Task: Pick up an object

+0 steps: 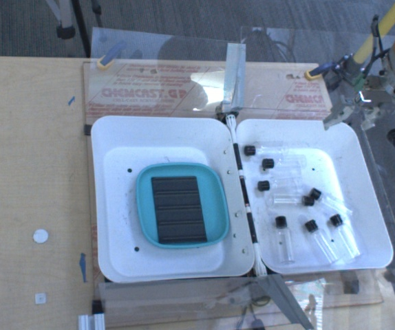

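The right bin [373, 184] holds several small clear vials with black caps [285, 243], scattered and lying at different angles. One capped vial [266, 149] lies near the bin's back left, and a cluster [321, 212] sits toward the front right. In the left bin [111, 150] rests a teal dish [211, 205] with a dark ridged insert [178, 210]. My gripper [347, 111] hangs at the right bin's back right corner, above the rim and away from the vials, with nothing seen in it.
A clear plastic sheet with red lettering [142, 91] lies behind the bins, with a metal upright [235, 74] at the divide. The wooden bench [25, 150] stretches to the left. Cables and arm hardware [383, 60] crowd the upper right.
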Action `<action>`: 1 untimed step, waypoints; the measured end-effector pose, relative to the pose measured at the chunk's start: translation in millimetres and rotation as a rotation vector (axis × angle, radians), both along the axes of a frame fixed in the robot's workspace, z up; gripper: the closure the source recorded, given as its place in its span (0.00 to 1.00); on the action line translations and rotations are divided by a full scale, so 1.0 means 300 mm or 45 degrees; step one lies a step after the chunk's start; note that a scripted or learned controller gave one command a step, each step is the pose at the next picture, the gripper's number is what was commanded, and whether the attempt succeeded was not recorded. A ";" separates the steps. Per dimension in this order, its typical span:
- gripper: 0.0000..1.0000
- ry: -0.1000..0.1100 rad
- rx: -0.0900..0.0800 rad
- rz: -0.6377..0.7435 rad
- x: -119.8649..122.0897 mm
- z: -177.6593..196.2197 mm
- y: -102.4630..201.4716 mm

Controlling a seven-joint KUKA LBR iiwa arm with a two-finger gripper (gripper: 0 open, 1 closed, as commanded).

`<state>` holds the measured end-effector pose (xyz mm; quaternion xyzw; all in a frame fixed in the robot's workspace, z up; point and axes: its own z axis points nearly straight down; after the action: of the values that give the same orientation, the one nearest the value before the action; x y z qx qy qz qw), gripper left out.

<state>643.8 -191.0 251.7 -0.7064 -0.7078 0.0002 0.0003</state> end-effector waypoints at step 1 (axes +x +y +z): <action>0.00 -0.001 0.000 0.040 -0.023 -0.366 0.011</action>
<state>636.9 -187.8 141.9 -0.6953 -0.7188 0.0000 -0.0002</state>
